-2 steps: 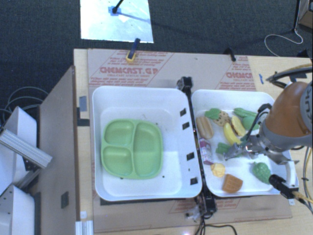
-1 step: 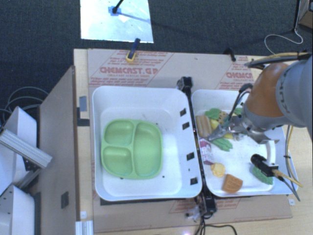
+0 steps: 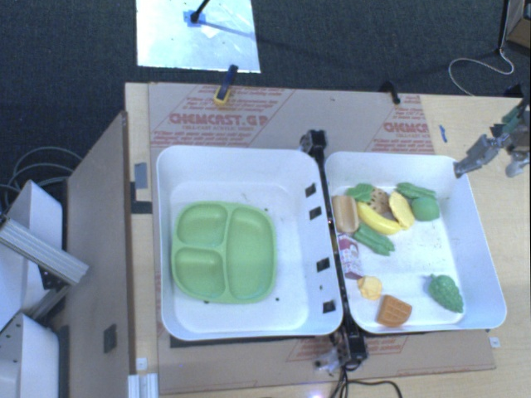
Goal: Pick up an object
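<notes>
The right bin (image 3: 477, 247) holds several toy foods. A tan bun (image 3: 344, 214), a yellow banana (image 3: 377, 220), a yellow piece (image 3: 401, 209) and green pieces (image 3: 421, 202) are piled near its far left. A green pod (image 3: 375, 240) lies just in front of them. Near the front lie a small yellow piece (image 3: 370, 287), an orange waffle-like block (image 3: 394, 311) and a bumpy green piece (image 3: 445, 293). My gripper (image 3: 493, 164) hangs over the bin's far right corner, above its rim, open with nothing between its fingers. It is well clear of the toys.
The left bin (image 3: 286, 181) holds a green divided plate (image 3: 224, 251). A black divider with clips (image 3: 325, 230) runs between the bins. Cardboard (image 3: 249, 110) lies under both bins. A cable (image 3: 477, 65) loops on the floor at the far right.
</notes>
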